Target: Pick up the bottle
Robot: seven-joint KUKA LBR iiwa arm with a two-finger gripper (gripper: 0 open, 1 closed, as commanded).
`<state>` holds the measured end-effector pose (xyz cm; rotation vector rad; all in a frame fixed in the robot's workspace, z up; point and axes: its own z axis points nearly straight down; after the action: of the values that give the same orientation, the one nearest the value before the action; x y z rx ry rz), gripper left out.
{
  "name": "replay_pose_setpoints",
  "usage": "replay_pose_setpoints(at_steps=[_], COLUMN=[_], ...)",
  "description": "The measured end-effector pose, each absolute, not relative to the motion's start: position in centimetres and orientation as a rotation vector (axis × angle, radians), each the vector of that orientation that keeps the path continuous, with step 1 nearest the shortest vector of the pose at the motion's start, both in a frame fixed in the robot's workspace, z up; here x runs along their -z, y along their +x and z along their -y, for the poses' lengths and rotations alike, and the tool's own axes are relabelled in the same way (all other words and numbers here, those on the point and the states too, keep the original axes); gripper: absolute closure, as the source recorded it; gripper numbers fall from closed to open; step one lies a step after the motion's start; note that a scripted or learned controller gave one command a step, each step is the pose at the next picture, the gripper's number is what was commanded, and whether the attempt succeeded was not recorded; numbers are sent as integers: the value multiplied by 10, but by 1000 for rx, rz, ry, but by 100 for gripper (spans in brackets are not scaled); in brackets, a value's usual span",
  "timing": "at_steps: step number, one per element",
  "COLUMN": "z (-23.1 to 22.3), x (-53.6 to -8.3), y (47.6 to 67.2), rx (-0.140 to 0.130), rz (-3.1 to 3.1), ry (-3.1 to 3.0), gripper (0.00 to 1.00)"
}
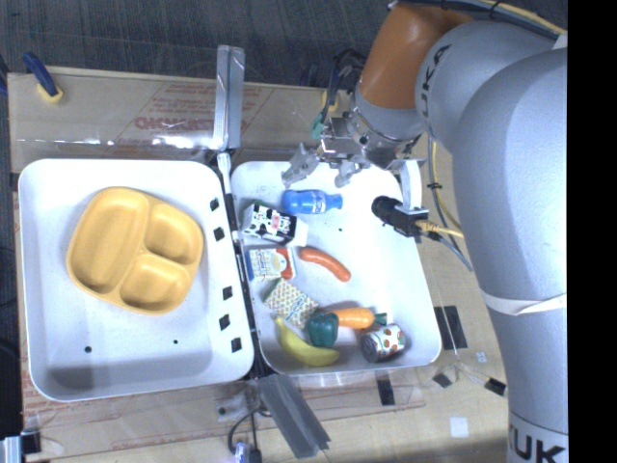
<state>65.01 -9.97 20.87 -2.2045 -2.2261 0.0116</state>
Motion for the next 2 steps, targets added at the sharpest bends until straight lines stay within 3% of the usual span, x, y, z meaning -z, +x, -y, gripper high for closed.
replay_pose_setpoints(at_steps=[1,2], z=[126,124], x=[-107,-113], y=[640,639], rx=[-5,-13], rz=[2219,2221], ry=[-2220,-2209], gripper=[0,100])
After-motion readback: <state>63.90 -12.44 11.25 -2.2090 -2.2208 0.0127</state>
